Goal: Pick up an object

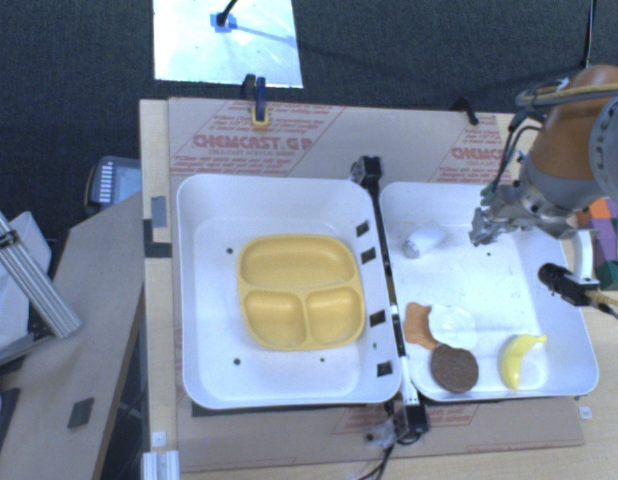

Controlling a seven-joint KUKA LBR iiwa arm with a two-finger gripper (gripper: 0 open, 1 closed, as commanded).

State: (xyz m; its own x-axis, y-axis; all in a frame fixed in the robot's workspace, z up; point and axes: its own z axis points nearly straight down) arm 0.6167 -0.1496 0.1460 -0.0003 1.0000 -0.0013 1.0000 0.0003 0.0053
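The right bin (549, 278) holds a small white rounded object (425, 240) near its back left. Along its front lie an orange flat piece (418, 321), a white round piece (454, 325), a brown disc (454, 368) and a yellow banana (518, 358). My gripper (483, 230) hangs over the back of the right bin, to the right of the small white object and apart from it. Nothing shows between its fingers.
The left bin (204, 228) holds a yellow three-compartment plate (297, 290). A black divider with clips (379, 268) runs between the bins. A black fitting (567, 285) juts over the right bin's right rim. The grey and orange arm (579, 148) fills the upper right.
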